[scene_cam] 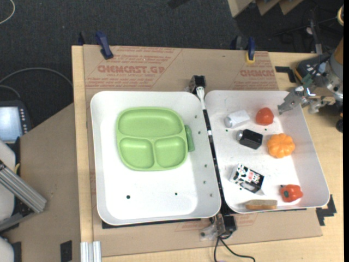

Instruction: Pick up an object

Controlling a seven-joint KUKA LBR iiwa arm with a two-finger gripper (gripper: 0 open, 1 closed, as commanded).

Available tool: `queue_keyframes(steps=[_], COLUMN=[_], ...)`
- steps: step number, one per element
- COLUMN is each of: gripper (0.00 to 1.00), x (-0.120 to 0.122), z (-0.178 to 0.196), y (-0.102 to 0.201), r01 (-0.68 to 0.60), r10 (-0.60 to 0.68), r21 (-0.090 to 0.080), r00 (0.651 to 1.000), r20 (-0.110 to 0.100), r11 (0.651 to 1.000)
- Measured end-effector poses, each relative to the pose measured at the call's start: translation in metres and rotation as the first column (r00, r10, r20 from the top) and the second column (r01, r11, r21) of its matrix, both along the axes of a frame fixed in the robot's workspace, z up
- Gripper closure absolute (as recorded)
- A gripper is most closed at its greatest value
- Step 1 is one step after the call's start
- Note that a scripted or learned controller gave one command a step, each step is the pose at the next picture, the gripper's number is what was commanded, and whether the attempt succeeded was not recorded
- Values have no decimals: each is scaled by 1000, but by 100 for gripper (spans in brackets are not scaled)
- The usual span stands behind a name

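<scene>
Two shallow white bins sit side by side on a brown board on the tabletop (54, 162). Left bin (109, 201): a green divided plate (151, 138), three compartments, lying flat in the upper middle.

Right bin (305, 146) holds the loose objects:
- red tomato-like piece (264, 116), upper middle, the object nearest the tool
- small white-grey cylinder (237, 119), just left of the red piece
- black block (250, 139), below the cylinder, near the bin's centre
- orange pumpkin-shaped piece (280, 145), right of the black block, below the red piece
- black-and-white printed box (248, 178), lower middle, tilted
- red pepper (291, 192), lower right corner
- tan flat piece (260, 204), against the bottom wall, just left of the pepper

Tool (288, 105): comes in from the right edge, over the upper right part of the right bin. Its grey metal tip points left and down toward the bin floor. The red tomato-like piece lies just to the left of and slightly below the tip, apart from it, with white bin floor showing between. Nothing seen between the tool's parts; whether it is released or clenched, cannot tell at this angle and size. The pumpkin piece lies below the tool, farther off; the rest lie well apart toward the bin's lower and left parts.

Blue clamps (103, 45) hold the board's top edge.
</scene>
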State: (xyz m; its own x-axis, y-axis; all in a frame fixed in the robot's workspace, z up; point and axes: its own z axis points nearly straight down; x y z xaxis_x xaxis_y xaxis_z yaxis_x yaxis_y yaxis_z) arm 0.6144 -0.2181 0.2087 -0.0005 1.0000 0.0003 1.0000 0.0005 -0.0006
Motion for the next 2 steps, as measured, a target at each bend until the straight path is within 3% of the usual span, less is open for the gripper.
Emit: queue_keyframes(steps=[1,2], gripper=[0,100], x=[-27,-27], z=[-111,-102], y=[0,-2], r01=[-6,-5], r10=[6,5], r21=[8,1], r00=[1000,1000], r20=[4,7], r11=[1000,1000])
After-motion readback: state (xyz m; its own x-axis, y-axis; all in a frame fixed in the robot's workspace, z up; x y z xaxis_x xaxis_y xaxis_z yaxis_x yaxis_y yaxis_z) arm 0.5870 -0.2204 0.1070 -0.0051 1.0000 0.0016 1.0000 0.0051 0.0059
